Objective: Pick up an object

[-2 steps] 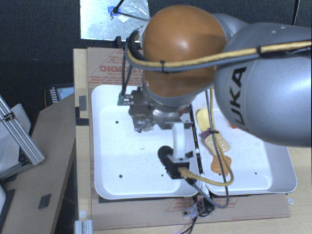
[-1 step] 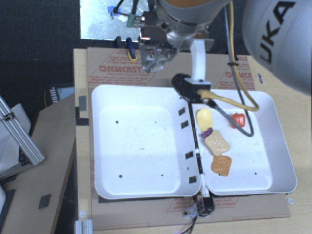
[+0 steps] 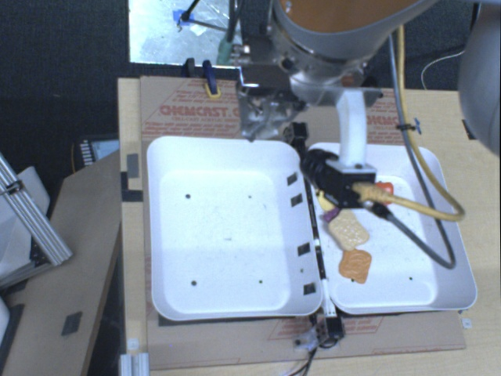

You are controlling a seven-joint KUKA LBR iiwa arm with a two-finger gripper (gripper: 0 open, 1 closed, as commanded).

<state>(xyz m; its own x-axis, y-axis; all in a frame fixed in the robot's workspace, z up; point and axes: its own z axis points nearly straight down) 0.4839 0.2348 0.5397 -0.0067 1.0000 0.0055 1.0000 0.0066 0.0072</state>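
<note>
A: Right now, where is the gripper point(image 3: 264, 124) hanging?
B: It is hovering over the far rim of the left-hand bin point(image 3: 168, 210), near the corner where the two bins are meeting. Whether it is spread or closed, I cannot tell. The view is too cluttered there.
A: Is it carrying anything?
B: Nothing is showing beneath it. The candidates are all lying in the right-hand bin point(image 3: 442, 292). A pale cracker-like piece point(image 3: 349, 230) is lying near the dividing wall. An orange-brown piece point(image 3: 355, 266) is lying just beside it, toward the camera. A small red thing point(image 3: 385, 187) and a purple scrap point(image 3: 329, 204) are sitting farther back, partly hidden by robot hardware.
A: Why is that mattering?
B: The items are crowding the inner wall. My guess is that the wall is limiting approach on that side.
A: And the bins?
B: They are sitting on a printed cardboard sheet point(image 3: 188, 108) on the tabletop point(image 3: 458, 112), probably to keep them from sliding.
A: Progress?
B: I am judging it early. The gripper is needing to cross over and descend.
</note>
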